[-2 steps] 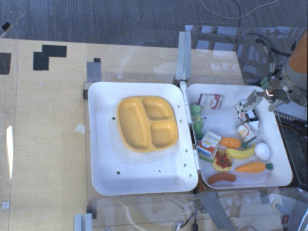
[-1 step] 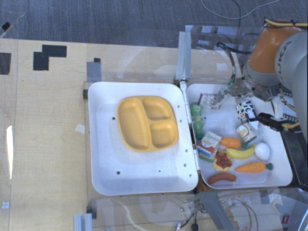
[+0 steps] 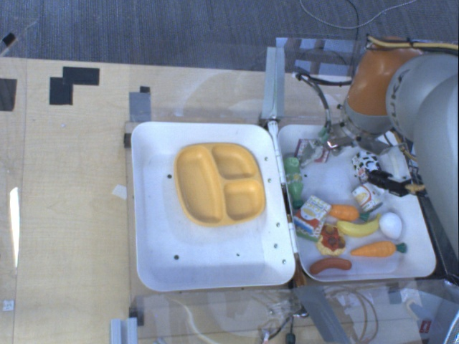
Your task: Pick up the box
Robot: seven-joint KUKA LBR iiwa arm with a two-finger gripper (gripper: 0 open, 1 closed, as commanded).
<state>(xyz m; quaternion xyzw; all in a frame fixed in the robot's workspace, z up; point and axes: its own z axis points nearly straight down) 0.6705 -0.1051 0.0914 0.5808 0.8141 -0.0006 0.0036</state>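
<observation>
While the box (image 3: 313, 216) is lying in the right bin (image 3: 423, 260) close to its left wall, a corner of it is touching a small round pizza-like toy (image 3: 331, 240), and an orange carrot (image 3: 344, 212) and a yellow banana (image 3: 358, 227) are sitting just beside it. Further out in that bin, a white egg (image 3: 390, 225), a second carrot (image 3: 375, 249), a sausage (image 3: 330, 265), a green bottle (image 3: 292, 169) and a small carton (image 3: 366, 194) are lying scattered. A yellow divided tray (image 3: 219, 183) is resting in the left bin (image 3: 154, 264). Both bins are sitting on a pale wooden tabletop (image 3: 64, 213) bearing black tape marks, and grey carpet (image 3: 179, 13) with a thin cable is showing beyond it. The arm (image 3: 401, 92) is reaching in over the right bin's far corner, with the end effector (image 3: 326, 143) well apart from the box; whether its fingers are apart or together is impossible to tell, since they are too small and cluttered to make out.
</observation>
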